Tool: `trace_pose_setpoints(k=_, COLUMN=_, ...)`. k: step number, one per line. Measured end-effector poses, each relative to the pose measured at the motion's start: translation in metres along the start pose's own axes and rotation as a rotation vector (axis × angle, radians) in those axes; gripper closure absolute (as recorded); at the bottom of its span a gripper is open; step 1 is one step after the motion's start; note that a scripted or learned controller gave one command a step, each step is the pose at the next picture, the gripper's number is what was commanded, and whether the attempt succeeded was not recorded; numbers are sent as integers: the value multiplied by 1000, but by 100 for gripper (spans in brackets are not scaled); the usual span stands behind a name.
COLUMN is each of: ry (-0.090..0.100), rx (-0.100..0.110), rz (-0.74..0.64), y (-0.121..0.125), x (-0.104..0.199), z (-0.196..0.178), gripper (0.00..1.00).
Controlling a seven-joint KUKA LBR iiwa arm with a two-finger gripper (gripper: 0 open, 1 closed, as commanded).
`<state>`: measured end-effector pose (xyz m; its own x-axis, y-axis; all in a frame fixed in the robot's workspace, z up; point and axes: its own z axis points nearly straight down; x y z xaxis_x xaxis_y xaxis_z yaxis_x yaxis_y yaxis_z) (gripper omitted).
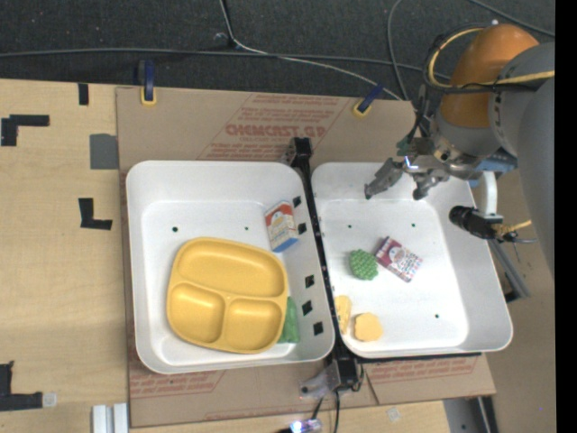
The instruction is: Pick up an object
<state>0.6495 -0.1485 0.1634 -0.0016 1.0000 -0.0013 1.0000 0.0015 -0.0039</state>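
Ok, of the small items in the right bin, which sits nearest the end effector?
The red and white packet. It lies closest below the end effector, right of the green ball; the yellow pieces sit farther off at the bin's near edge.

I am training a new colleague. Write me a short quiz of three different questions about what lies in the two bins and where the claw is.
1. True or false: the yellow divided tray lies in the right bin.
2. Which thing lies closest to the green knobbly ball?
A. the red and white packet
B. the small carton
C. the yellow divided tray
3. Fill in: the claw hangs over the ____ bin, near its far edge.

Key
1. False; it lies in the left bin.
2. A
3. right
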Motion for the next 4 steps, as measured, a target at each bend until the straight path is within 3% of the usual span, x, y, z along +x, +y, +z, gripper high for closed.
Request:
trace_pose_setpoints(k=2, ry=0, rx=-3, rz=-1, y=4, x=6, z=79, gripper=0)
trace_pose_setpoints(k=3, ry=-2, rx=-6, rz=-3, y=5, x=6, z=68, gripper=100)
trace_pose_setpoints(k=4, ry=1, rx=-5, rz=0, y=5, x=11, z=25, gripper=100)
